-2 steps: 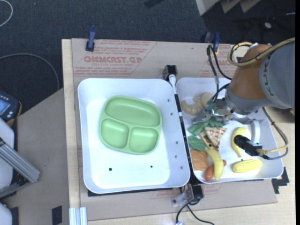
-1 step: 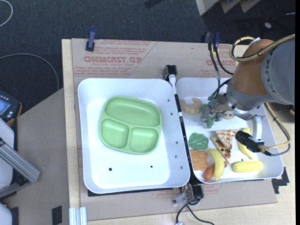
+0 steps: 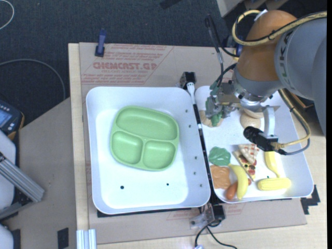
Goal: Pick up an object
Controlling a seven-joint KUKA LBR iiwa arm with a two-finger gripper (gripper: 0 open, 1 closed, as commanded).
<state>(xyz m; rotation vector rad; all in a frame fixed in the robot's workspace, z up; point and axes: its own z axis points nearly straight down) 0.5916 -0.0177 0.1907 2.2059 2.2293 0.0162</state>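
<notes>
Two white bins are sitting side by side on the desk [image 3: 129, 66]. The left bin [image 3: 98, 139] is holding one green divided plate [image 3: 144, 138]. The right bin [image 3: 298, 165] is crowding its toy food toward the near edge: a banana [image 3: 240, 178], corn [image 3: 274, 183], a green leaf [image 3: 219, 155]. The hand [image 3: 217, 109] is hovering over the far left corner; I cannot tell its grip.

Brown bench [image 3: 129, 66], two white bins [image 3: 104, 191] side by side

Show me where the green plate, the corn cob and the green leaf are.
green plate [image 3: 144, 138]: camera view, on its middle ridge.
corn cob [image 3: 274, 183]: camera view, on its middle.
green leaf [image 3: 219, 155]: camera view, on its centre.
</notes>
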